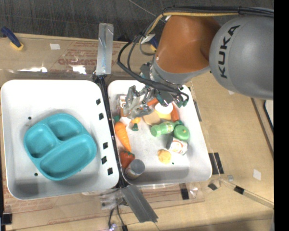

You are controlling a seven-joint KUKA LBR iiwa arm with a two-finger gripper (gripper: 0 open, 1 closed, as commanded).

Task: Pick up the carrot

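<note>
We see a teal divided plate (60, 145) in the left bin (14, 95). In the right bin (195, 162): green bottle (162, 128), green-lidded jar (180, 139), yellow piece (164, 155), grey cup (136, 167) by something red (125, 157). A blue clip (12, 37) lies on the bench (231, 129).

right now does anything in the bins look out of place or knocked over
Nothing looks spilled or damaged. The toy food lies jumbled in the right bin, the carrot against its left wall. The teal divided plate sits askew in the left bin.
</note>
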